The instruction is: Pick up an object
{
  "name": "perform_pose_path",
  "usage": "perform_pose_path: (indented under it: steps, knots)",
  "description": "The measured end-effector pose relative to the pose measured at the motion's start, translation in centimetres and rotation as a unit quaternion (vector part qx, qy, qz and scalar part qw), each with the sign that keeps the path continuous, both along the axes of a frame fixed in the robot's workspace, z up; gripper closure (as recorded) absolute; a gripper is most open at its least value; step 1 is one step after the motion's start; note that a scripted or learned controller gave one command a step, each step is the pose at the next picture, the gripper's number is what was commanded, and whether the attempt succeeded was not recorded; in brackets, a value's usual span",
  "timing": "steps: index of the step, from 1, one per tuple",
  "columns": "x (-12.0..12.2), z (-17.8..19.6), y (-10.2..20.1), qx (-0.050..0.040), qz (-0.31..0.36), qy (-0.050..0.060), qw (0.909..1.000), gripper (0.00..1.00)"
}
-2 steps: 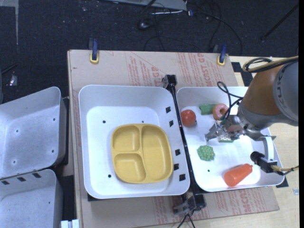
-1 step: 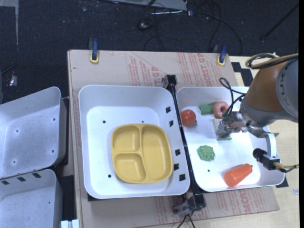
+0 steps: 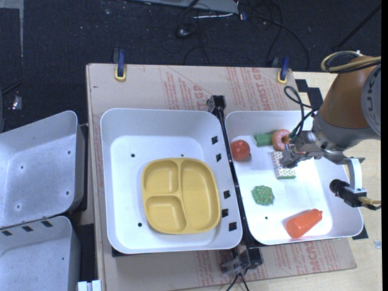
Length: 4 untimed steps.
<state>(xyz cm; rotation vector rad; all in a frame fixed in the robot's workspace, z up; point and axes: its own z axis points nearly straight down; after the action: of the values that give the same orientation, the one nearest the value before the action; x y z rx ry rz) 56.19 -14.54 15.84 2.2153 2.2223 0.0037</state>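
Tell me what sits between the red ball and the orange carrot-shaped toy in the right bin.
In the camera view, the green bumpy ball lies between the red ball and the orange carrot-shaped toy, on the right bin floor.

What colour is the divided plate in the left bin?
Yellow: the divided plate shows plainly in the camera view.

We see an evenly bright scene lit from above, where the two white bins (image 3: 121, 162) glare slightly and cast only soft shadows on the table (image 3: 157, 90), the dark floor (image 3: 60, 29) at the far side stays dim, and fine detail looks mildly soft and grainy.
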Motion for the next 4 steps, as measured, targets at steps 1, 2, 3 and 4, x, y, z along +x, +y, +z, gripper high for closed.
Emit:
perform_pose_path:
  steps: [1,2,3,4]
  knots:
    - [0.9,4.9,-0.5,-0.0004,0.0,-0.001,1.0,1.0]
    - [0.6,9.8,-1.4,-0.0009,-0.001,-0.001,1.0,1.0]
    - [1.5,10.3,3.4,0.0004,0.002,0.001,1.0,1.0]
    - [2.1,10.2,9.7,0.0014,0.003,0.002,1.0,1.0]
